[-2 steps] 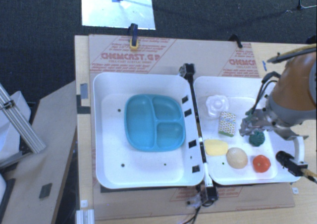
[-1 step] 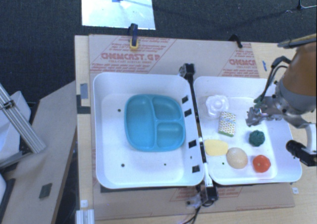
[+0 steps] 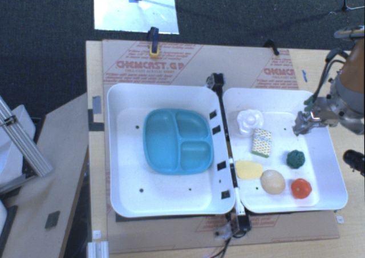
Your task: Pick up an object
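The approach step is judged in hand: the two-finger gripper (image 3: 300, 125), its spread untellable, is poised at the right white bin's (image 3: 331, 154) far edge, a descent onto the dark green knobbly ball (image 3: 295, 158) being called for.

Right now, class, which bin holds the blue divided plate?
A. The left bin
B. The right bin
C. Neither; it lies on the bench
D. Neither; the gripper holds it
A: the blue divided plate lies flat in the left bin, while the right bin holds the small items, with the gripper above its right part.
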Tool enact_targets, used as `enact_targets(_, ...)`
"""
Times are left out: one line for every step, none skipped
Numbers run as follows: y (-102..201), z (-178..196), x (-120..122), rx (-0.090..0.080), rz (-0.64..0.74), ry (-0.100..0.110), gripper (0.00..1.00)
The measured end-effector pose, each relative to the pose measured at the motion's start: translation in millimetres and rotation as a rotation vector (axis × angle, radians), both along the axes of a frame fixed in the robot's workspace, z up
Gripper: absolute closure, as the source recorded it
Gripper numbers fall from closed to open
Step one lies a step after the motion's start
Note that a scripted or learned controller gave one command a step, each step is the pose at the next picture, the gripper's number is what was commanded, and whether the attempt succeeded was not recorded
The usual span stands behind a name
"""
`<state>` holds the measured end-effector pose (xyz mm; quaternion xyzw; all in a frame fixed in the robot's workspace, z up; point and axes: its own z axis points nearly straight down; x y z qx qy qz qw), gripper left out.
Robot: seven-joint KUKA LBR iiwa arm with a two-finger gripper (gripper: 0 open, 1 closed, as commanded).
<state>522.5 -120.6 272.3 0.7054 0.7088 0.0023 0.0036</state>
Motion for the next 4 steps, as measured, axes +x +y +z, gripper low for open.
enact_targets(43,-3,13,0.003,0.004,0.005,1.00)
enact_targets(99,-13,26,0.003,0.006,0.006,1.00)
enact_targets(146,-10,43,0.004,0.005,0.005,1.00)
enact_targets(195,-29,66,0.003,0.004,0.006,1.00)
